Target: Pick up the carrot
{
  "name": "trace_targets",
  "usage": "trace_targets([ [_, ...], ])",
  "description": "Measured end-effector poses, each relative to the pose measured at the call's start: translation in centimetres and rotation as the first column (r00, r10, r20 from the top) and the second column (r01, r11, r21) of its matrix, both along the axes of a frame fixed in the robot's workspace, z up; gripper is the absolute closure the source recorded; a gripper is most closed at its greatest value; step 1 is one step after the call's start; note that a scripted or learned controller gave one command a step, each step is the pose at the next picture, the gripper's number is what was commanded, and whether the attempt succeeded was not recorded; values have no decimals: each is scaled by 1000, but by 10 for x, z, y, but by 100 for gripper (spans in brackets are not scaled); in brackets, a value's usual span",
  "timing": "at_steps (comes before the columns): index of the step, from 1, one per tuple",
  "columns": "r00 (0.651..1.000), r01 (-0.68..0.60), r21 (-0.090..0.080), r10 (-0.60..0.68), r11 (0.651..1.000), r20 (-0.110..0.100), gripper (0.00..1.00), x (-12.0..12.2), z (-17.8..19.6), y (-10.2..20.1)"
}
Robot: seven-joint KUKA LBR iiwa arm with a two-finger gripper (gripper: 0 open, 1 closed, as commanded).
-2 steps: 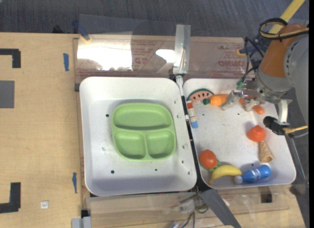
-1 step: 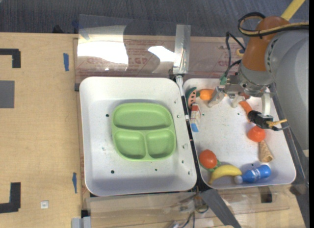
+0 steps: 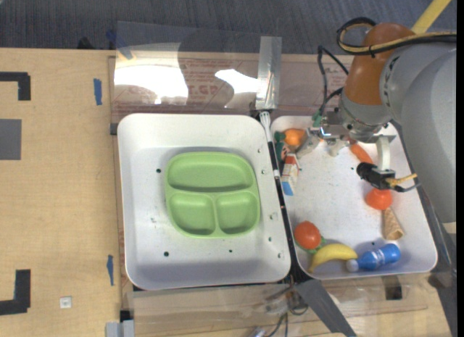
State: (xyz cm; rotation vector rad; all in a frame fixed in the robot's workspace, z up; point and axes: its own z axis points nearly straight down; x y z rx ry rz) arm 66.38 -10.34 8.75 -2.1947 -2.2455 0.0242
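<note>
1. Along the near edge of the right-hand bin [image 3: 424, 267] lay a banana [image 3: 332, 256] and a blue bottle [image 3: 378, 257], with a tomato [image 3: 307, 235] just behind them. None of it was anywhere near the job.
2. Further back, by that bin's outer wall, sat a tan cone [image 3: 391, 222] with an orange-red ball [image 3: 378, 198] touching its top. I'd say the ball was the one thing a sloppy reach might mistake for the target.
3. The carrot [image 3: 360, 152] lay beyond the ball, close to the bin's far edge. Its long axis ran on a slant, far end toward the bin's middle and near end toward the outer wall.
4. The gripper [image 3: 330, 137] hung just beside the carrot's far end, on the side toward the divider between the bins, not over it. From where I stood I could not tell whether it was spread or pressed together, and nothing showed in its grasp.
5. To my eye it needed a short shift toward the outer wall, turned to close across the slant.
6. Above it the arm [image 3: 406, 75] leaned in over the far outer corner, wrist pointing down.
</note>
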Motion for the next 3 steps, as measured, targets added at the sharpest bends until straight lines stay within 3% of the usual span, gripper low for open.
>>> trace_targets([
  [1,947,319,-2,-319,948,-26,0,-5,1,4],
  [2,782,622,-20,-622,783,-33,0,-8,0,5],
  [3,784,620,-3,-620,784,0,100,-1,13,7],
])
